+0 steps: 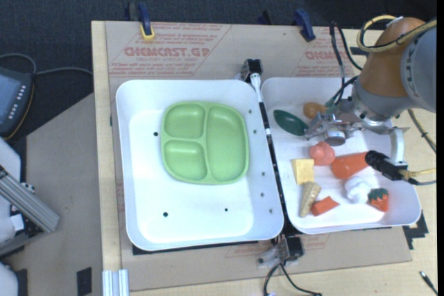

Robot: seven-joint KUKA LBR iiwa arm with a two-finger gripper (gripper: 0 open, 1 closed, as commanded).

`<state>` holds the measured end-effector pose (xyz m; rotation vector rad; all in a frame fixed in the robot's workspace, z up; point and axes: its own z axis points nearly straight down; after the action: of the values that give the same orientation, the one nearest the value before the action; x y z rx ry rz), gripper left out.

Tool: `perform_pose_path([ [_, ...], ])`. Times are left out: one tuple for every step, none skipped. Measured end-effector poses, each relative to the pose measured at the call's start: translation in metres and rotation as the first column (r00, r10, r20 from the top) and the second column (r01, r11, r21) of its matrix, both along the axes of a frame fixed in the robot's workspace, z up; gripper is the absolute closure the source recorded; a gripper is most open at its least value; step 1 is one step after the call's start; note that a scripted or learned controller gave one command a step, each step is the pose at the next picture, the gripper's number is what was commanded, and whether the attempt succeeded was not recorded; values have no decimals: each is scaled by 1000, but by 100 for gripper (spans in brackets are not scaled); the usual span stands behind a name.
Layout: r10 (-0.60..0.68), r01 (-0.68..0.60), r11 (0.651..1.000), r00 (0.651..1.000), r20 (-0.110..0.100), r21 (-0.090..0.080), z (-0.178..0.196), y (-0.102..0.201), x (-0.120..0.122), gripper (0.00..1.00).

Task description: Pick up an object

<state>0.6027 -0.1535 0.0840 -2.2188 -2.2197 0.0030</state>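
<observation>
Over the right bin (409, 215), my claw (331, 129) hangs low above a pink ball (322, 152). I cannot tell how it is set. Nothing looks lifted yet; the toy food all lies on the bin floor, so the pick remains undone.

One fixed camera looks down aslant on both bins (132, 149).

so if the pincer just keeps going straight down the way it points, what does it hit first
Probably the pink round toy lying just below the pincer in the right bin, though depth is hard to judge from this slanted view.
</observation>
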Motion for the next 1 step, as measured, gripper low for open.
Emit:
perform_pose_path([
  [-1,1,1000,1000,4,-1,12,0,1,100],
])
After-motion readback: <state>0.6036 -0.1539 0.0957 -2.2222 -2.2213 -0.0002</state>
